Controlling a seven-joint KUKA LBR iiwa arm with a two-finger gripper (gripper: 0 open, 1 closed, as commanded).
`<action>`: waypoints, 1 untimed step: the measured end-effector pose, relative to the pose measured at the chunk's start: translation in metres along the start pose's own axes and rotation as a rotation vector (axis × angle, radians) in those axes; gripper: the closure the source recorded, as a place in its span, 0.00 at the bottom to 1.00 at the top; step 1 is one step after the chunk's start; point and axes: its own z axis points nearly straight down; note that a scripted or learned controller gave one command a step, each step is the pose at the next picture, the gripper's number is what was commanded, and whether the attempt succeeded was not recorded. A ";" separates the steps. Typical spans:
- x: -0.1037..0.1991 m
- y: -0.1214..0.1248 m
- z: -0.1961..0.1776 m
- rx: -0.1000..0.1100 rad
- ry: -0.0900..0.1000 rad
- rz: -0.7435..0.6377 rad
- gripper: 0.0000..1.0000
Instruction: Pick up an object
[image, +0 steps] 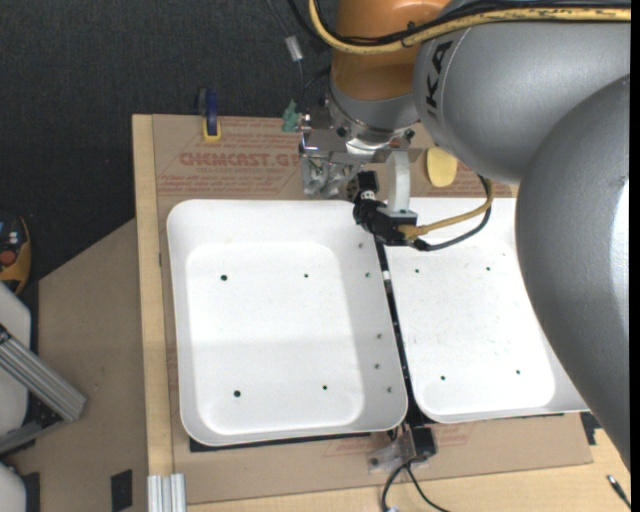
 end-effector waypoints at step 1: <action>0.084 0.015 0.071 0.006 0.002 -0.010 1.00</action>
